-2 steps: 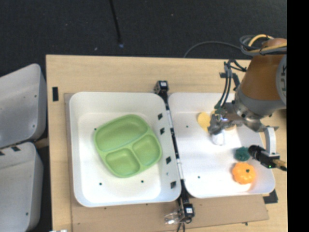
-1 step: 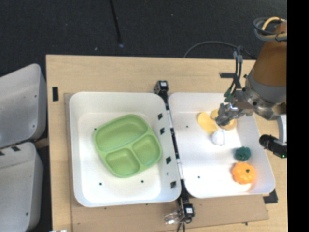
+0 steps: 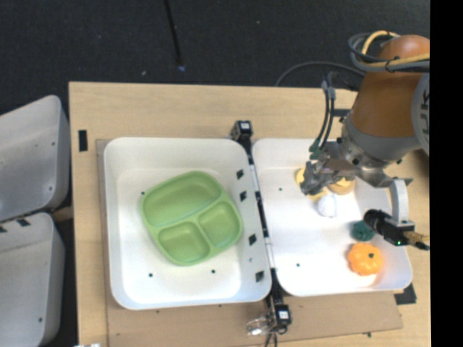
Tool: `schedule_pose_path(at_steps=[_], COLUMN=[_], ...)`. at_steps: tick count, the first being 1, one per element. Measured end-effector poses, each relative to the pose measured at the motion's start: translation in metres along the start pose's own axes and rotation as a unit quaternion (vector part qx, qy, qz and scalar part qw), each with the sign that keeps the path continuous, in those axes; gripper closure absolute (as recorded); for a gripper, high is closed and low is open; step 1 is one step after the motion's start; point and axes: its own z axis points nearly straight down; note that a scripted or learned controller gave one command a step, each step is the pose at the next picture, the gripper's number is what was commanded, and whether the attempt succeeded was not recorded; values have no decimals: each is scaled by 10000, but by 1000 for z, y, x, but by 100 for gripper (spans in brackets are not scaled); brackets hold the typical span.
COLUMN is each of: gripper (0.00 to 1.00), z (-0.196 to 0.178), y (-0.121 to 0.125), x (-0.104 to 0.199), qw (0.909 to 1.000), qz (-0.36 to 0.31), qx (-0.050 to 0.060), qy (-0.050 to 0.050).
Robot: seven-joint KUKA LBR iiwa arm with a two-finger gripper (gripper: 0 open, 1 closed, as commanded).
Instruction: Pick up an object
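My gripper (image 3: 313, 182) is low over the back of the right bin (image 3: 304, 266), reaching in from the right. A yellow object (image 3: 341, 187) lies right beside and partly under it, with a yellow bit showing at its left side. Just in front of the gripper sits a small white object (image 3: 328, 207). A small dark teal object (image 3: 359, 230) lies further right. An orange pumpkin-shaped toy (image 3: 365, 259) rests near the bin's front right corner.
The left bin (image 3: 123, 266) holds a green divided plate (image 3: 191, 217) with three compartments. A divider wall with black clips (image 3: 257, 215) separates the two bins. The bench top (image 3: 166, 110) runs around both bins.
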Motion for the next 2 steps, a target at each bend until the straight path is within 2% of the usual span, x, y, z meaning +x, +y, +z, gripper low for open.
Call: schedule_pose_path(at_steps=[1, 2], gripper=[100, 100], z=[22, 20], y=[-6, -21], x=[51, 105], qw=[10000, 10000], qz=[-4, -12], qx=[8, 6], qy=[4, 8])
